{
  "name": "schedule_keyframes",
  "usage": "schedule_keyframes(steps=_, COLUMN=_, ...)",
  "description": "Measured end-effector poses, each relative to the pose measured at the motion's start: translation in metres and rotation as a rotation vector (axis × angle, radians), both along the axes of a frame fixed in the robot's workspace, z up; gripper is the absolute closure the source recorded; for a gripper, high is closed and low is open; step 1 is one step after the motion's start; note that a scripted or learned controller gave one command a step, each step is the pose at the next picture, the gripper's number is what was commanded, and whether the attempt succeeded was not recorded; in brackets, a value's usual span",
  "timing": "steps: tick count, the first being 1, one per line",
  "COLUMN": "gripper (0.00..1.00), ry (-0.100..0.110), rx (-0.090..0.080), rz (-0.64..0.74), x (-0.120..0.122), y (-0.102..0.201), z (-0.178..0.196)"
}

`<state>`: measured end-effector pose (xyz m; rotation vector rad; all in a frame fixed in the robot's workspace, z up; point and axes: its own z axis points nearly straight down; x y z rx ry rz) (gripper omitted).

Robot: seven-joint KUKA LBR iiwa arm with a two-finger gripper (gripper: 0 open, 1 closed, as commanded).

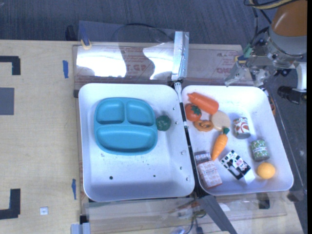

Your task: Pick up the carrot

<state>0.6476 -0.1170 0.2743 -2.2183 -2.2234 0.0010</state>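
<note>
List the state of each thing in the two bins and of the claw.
carrot: lying flat in the right bin, tip toward the front, not held
blue tray: flat in the left bin, compartments bare
green ball: resting against the tray's right edge
two cans: upright
claw: above the right bin's far edge

The arm (288,21) reaches in from the upper right corner, its orange band showing at the top with the grey wrist below. The claw (249,67) hangs at the wrist's left end, raised and apart from everything below it.
</note>
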Motion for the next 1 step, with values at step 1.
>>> schedule_keyframes(steps=1, gripper=0.0, ry=0.007, rx=0.002, rz=0.17, x=-0.0501, y=-0.0046, z=-0.1157)
